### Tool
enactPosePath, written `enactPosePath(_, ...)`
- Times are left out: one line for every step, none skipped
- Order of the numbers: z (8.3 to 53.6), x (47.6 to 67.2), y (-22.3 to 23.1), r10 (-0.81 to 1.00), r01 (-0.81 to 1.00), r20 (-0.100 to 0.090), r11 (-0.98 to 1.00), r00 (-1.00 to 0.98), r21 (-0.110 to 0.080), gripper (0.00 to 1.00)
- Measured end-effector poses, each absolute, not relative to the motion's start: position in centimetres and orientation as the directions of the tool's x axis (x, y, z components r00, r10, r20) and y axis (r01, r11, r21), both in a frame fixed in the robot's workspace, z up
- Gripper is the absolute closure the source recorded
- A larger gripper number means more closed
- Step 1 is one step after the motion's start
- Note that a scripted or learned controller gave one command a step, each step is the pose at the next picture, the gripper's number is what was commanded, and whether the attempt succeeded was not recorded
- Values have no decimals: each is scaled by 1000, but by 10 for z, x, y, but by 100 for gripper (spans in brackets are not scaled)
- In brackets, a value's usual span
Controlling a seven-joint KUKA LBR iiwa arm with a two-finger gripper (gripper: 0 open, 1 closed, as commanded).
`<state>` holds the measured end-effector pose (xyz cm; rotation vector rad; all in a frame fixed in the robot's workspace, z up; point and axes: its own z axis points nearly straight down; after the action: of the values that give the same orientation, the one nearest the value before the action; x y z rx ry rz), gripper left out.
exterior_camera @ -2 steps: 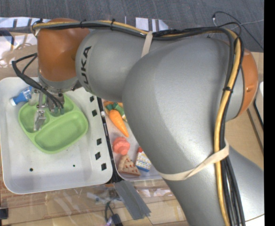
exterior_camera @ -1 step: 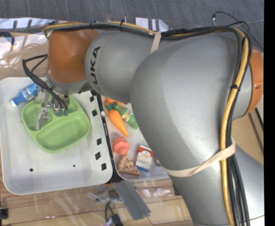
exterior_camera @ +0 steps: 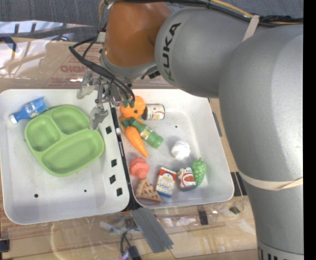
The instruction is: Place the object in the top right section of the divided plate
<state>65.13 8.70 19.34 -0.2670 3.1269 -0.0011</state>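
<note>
End effector (exterior_camera: 99, 99) at bins' divider, finger state unclear; divided plate (exterior_camera: 64, 140) just left, below.

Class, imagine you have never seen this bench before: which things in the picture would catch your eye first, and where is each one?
The big grey arm with its orange band fills the upper right, its gripper hanging over the seam between the two bins. The green divided plate lies in the left bin, a blue bottle beside it. The right bin holds a jumble of toy food, notably an orange carrot.
</note>
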Motion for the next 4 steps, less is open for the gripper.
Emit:
enactPosePath(203, 652, 88, -173, -173, -4, 985, -985, -1, 100)
enactPosePath(105, 650, 107, -351, -351, -2, 936, -936, 0, 100)
enactPosePath(194, 657, 78, -353, -353, -3, 935, -935, -2, 100)
enactPosePath(192, 656, 48, -349, -349, 3, 937, -937, 0, 100)
